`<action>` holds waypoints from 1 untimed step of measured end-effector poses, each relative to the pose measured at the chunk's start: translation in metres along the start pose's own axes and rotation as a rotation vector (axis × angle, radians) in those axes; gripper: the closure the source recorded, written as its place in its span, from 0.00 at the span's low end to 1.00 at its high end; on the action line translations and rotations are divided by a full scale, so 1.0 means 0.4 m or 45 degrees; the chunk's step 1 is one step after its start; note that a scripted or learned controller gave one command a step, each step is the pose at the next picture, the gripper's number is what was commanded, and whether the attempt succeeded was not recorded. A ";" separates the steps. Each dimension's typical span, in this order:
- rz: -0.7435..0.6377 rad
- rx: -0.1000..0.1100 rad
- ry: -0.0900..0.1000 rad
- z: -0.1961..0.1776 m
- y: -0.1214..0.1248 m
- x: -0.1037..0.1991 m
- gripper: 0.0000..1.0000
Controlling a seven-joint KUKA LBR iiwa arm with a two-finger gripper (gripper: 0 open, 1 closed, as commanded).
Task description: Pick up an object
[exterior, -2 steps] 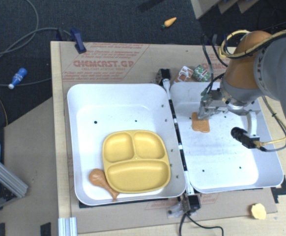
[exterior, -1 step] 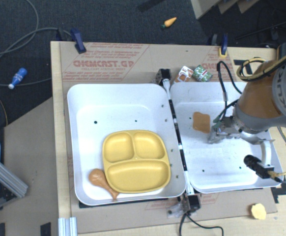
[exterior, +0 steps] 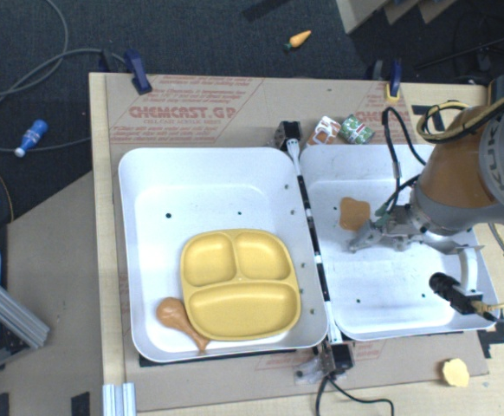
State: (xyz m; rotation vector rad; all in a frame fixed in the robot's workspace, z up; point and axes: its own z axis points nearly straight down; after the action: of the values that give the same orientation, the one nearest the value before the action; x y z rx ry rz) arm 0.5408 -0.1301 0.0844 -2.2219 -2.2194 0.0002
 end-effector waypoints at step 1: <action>-0.008 -0.007 0.001 -0.002 0.164 0.102 0.00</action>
State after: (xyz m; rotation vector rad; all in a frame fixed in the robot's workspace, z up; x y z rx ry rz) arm 0.6065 -0.0892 0.0851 -2.2174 -2.2289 -0.0070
